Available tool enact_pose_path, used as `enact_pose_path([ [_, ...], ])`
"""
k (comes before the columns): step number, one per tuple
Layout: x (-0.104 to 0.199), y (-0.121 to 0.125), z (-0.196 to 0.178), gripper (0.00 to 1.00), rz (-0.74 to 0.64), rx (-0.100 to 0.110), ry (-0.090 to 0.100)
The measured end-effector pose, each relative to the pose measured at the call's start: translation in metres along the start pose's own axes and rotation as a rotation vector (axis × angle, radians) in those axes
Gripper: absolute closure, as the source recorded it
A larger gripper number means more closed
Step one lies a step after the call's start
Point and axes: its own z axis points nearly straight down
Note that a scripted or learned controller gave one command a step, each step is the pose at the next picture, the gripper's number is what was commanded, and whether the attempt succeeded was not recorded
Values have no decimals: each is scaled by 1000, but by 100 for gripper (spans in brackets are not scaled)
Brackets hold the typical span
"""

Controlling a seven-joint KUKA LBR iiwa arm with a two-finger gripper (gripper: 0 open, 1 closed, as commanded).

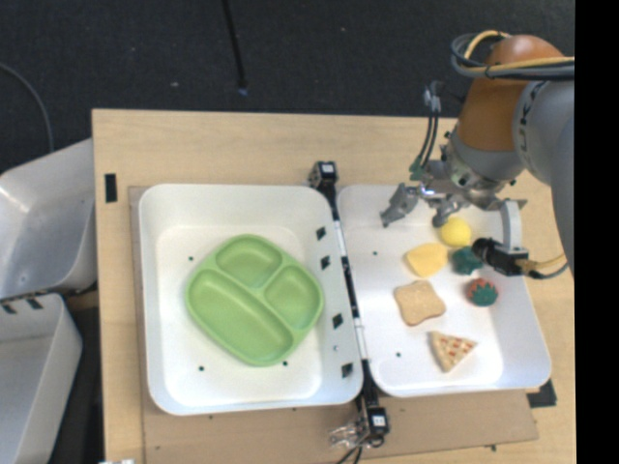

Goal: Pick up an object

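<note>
Toy food point(427, 259) lies in rt white bin point(387, 356) on wood bench point(116, 143); jaws point(426, 201) spread, holding nothing.

Arm point(513, 95) cut off at right edge; dark green item point(465, 259) too small to ID.

A tan wooden bench point(222, 148) bears two shallow white bins point(155, 288) side by side.

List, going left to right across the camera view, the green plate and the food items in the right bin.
Green divided plate → bread slice → pizza slice → green-and-red item
</note>
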Motion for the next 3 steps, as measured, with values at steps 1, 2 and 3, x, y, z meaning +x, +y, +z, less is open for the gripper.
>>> enact_pose_path([
  [1,4,-2,44,0,1,0,0],
  [2,3,-2,88,0,4,-1,0],
  [3,2,-1,75,100,6,-6,-1],
])
